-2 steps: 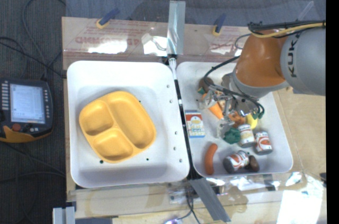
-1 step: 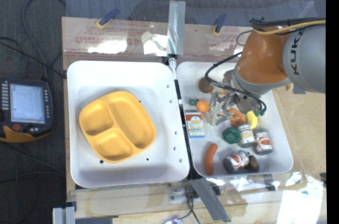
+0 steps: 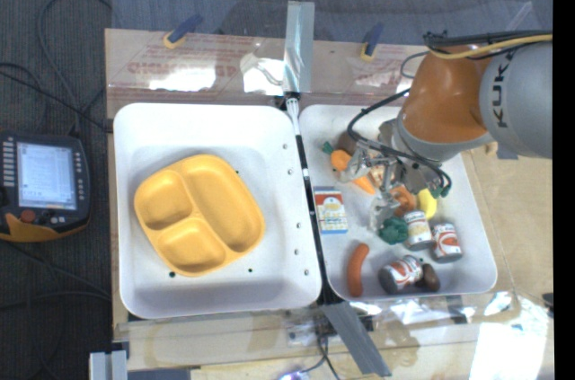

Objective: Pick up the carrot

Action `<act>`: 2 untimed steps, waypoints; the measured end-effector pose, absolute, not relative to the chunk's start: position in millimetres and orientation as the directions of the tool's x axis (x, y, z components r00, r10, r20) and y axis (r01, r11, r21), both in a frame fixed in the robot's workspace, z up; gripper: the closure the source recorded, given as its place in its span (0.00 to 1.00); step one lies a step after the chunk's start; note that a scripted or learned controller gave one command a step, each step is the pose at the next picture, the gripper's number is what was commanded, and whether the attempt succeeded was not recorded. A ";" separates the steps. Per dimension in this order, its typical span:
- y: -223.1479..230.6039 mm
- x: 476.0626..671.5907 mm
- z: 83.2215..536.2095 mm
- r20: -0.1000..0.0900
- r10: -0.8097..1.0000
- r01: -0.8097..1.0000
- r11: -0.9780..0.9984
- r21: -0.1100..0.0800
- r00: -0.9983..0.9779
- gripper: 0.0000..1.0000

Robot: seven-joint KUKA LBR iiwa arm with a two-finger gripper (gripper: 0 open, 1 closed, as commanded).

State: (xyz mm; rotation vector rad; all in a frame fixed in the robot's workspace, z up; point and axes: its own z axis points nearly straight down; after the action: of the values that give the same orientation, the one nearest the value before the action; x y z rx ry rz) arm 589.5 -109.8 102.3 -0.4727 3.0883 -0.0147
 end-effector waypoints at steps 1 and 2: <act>-110.0 590.3 112.3 -0.018 -0.298 -0.298 0.954 -0.015 -0.954 1.00; -37.7 572.3 185.9 -0.006 0.055 0.055 0.998 0.002 -0.998 1.00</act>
State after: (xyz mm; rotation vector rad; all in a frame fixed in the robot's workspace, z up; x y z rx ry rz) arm 572.3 -37.7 185.9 0.0869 3.1339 0.0022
